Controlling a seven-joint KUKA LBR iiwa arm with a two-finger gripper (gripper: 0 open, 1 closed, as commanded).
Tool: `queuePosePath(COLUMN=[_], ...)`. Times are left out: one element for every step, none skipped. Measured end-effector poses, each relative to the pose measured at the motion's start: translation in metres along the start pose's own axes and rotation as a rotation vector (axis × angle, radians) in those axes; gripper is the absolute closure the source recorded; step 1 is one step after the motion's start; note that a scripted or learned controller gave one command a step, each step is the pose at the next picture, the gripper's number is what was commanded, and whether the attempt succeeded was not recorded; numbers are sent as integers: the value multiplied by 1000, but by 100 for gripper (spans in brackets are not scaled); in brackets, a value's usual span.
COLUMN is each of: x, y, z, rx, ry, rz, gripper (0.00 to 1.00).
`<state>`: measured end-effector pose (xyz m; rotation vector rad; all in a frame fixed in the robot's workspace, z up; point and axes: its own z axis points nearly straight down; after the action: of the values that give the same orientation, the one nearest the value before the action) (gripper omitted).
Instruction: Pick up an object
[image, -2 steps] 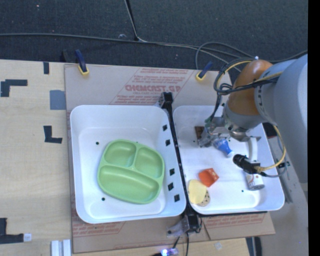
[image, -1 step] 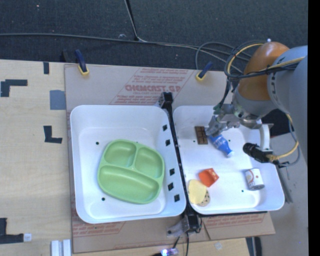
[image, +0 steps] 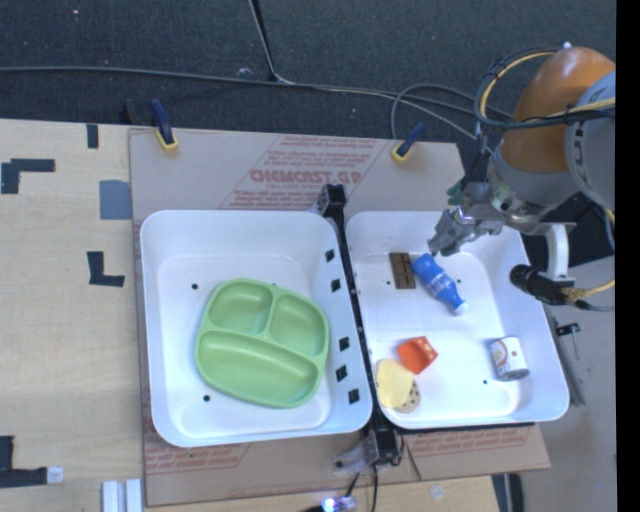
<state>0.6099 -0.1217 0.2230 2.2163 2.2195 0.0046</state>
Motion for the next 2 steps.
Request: queuePosePath(x=[0,58], y=[0,-5], z=[-7,-15], rx=[6,6], ry=[1,3], rz=[0,-5], gripper=[100,100])
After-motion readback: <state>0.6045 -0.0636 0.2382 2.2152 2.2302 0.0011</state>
